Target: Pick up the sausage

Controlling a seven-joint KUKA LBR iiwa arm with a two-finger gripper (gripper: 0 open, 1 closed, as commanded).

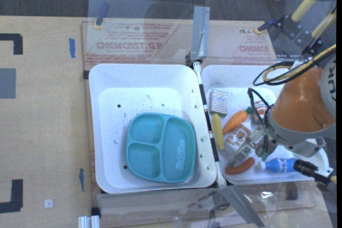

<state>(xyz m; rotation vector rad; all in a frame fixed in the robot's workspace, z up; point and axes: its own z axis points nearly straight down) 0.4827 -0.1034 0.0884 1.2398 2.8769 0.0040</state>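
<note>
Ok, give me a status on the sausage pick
Gripper low in right bin, over the clutter. Sausage on bin floor near front wall, not lifted. Carrot and blue bottle close by.

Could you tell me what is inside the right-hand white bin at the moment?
The right bin holds the sausage near its front edge, a carrot, a yellow piece and a blue bottle. The arm covers the bin's right part.

Faint reddish printed lettering, mirrored and too blurred to make out, on the left clear panel (140,40) behind the bins, similar unreadable red print on the right clear panel (246,42), part of a dark letter on the arm's grey casing (332,80) at the frame edge
</note>
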